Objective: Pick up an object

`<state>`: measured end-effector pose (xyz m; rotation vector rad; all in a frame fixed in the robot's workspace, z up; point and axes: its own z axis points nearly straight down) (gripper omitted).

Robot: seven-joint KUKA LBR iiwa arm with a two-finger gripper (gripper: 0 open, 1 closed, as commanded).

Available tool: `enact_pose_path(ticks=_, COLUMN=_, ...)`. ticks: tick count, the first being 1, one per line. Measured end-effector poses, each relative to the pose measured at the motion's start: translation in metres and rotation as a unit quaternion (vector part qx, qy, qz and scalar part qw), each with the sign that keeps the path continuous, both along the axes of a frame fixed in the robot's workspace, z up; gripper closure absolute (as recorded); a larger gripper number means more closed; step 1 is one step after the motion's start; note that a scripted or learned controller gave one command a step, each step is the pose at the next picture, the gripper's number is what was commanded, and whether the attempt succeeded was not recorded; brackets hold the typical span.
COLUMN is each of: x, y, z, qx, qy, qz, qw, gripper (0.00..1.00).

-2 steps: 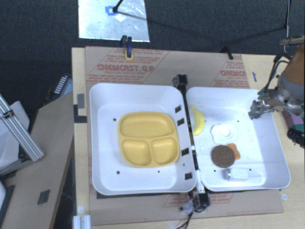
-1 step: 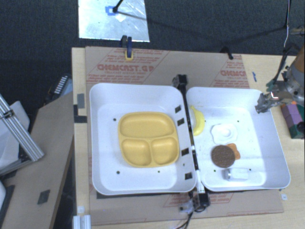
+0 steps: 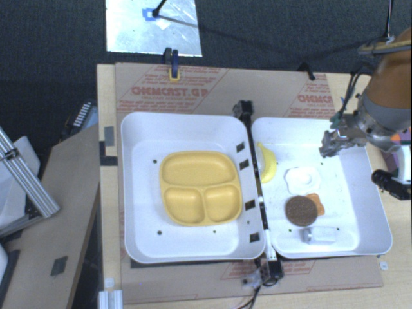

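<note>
My gripper (image 3: 329, 145) hangs over the upper right part of the right bin (image 3: 367, 192), above bare bin floor, with nothing visible between its fingers. A yellow banana (image 3: 268, 162) lies by the bin's left wall. A white fried-egg toy (image 3: 300, 179) sits below and left of the gripper. A brown round cookie (image 3: 300, 210) lies lower, with an orange piece (image 3: 315, 203) tucked at its right. A small white block (image 3: 320, 235) rests near the front wall.
The left bin (image 3: 138, 192) holds a yellow three-compartment tray (image 3: 198, 187). A black divider (image 3: 252, 172) runs between the bins. Cardboard (image 3: 193, 89) lies under both bins, with a foil sheet (image 3: 153, 18) beyond it.
</note>
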<state>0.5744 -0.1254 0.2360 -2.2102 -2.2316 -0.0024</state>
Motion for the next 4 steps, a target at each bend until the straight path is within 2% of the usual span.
enact_pose_path(ticks=2, x=-0.008, y=0.112, z=-0.017, qx=0.0002, qy=0.0, qz=0.0, qw=1.0, gripper=1.0)
enact_pose_path(ticks=4, x=-0.032, y=0.216, z=-0.001, qx=0.0005, qy=-0.001, qz=0.0, qw=1.0, gripper=1.0)
